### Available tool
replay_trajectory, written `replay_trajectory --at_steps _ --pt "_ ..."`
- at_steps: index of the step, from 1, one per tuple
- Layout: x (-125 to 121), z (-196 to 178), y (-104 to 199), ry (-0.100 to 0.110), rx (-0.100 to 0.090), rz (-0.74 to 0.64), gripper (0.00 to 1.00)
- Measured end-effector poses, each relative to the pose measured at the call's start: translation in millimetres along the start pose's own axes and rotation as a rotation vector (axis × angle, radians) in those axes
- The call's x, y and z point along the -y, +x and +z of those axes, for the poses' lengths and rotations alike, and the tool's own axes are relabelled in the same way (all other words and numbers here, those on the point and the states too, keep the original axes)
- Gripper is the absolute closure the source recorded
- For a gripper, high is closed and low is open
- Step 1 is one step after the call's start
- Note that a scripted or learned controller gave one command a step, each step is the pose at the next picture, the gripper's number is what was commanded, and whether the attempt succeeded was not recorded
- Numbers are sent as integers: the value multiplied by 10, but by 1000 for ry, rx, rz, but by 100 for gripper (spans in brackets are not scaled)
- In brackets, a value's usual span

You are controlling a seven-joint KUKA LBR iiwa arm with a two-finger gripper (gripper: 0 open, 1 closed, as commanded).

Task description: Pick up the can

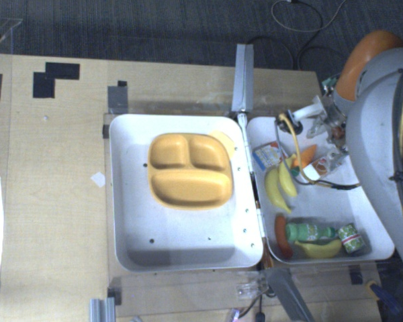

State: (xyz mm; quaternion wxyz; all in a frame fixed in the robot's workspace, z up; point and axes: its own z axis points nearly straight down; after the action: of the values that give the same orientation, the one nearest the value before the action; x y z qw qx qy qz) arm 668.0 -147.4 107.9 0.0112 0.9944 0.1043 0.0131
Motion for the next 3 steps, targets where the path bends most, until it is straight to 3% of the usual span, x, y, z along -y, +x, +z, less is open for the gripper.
replay_trajectory --at_steps 1,2,3 --pt "-507 -1210 -218 23 18 -25 0" --pt "-506 -172 -155 24 18 -4 0" --pt "-411 -31 -103 8 3 4 0"
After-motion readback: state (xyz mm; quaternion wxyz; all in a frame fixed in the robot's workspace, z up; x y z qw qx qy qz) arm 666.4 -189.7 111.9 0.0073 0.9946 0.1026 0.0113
